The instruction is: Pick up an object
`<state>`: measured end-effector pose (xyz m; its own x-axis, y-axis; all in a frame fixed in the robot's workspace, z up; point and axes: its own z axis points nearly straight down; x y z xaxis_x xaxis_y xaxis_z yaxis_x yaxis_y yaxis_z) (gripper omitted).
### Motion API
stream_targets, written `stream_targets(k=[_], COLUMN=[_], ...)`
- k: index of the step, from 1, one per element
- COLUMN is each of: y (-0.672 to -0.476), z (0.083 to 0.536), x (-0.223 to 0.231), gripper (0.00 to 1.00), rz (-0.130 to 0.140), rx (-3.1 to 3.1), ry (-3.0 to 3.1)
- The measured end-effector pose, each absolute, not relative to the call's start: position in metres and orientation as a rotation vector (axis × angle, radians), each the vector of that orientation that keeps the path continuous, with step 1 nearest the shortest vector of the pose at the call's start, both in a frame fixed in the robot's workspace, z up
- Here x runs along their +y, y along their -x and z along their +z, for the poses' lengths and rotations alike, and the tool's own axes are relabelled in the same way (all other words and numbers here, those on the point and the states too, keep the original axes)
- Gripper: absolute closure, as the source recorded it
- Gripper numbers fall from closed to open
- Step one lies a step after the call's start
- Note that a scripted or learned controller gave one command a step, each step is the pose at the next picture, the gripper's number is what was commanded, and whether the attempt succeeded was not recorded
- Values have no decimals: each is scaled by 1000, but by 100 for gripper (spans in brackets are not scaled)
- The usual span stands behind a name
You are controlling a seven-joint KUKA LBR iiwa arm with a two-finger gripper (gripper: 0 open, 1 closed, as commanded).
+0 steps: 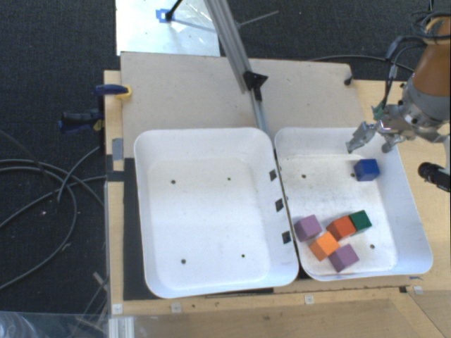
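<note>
- The gripper (373,138) hangs over the far part of the right bin (409,210); its jaws stand apart, open, and nothing is between them.
- The blue cube (366,169) lies alone in this bin, just below the gripper and near to it, but they do not touch.
- Because it is the nearest one and stands free, I judge the blue cube the likely thing to pick.
- It looks like a small solid block, probably wood or plastic: light, stiff, not fragile. Its faces seem smooth, so it may slip a little if the jaws press on an edge.
- The good hold is on two opposite flat faces, with the jaws square to them. The cube seems slightly turned against the bin wall, though the view is too coarse to be sure.
- Five more blocks lie in a tight group at the near side: a purple cube (307,227), an orange cube (325,245), a red-orange cube (342,227), a green cube (360,220) and a second purple cube (343,257). Several touch each other, so the jaws have little room there.
- The left bin (151,189) stands beside it on the counter (183,90).
</note>
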<state>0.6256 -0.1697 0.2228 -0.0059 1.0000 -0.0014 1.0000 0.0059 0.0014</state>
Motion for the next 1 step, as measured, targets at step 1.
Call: stream_targets(k=[1], y=[-610], z=[258], x=[-181], gripper=[0], rz=[4], rx=[2220], ry=[-2215])
